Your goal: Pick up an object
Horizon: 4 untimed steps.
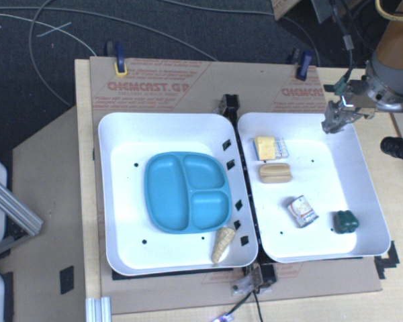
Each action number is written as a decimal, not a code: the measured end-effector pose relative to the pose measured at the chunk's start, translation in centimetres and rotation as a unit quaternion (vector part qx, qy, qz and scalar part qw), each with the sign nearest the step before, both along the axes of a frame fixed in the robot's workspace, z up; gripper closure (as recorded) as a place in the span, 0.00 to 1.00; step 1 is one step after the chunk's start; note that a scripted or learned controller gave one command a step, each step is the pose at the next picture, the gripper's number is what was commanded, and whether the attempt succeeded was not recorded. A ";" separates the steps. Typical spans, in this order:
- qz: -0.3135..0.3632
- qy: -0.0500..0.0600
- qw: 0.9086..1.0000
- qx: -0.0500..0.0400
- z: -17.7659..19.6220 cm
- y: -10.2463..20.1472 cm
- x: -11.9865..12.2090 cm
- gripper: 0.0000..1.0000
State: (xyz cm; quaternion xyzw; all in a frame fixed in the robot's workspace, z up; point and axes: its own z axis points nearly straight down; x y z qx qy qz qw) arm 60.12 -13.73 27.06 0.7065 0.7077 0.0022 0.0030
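Observation:
My gripper [334, 121] hangs over the far right corner of the right bin [363, 180], above the rim and apart from every object. In that bin lie a yellow wrapped block [268, 148], a tan bread-like roll [275, 173] just below it, a small red and white packet [301, 210], and a dark green lump [345, 222] near the right wall. The left bin [121, 146] holds a blue divided plate [187, 191] and a pale yellowish piece [222, 244] at its front right.
Black clips [228, 104] join the two bins along the middle seam. Blue clamps [120, 60] hold the brown board at the back. Cables run over the dark floor behind the bench.

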 end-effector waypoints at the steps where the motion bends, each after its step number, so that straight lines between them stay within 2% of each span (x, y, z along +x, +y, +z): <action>1: 0.001 0.005 1.000 0.002 -1.6 4.9 0.4 1.00; 4: 0.003 0.003 1.000 0.002 -4.2 22.6 1.8 1.00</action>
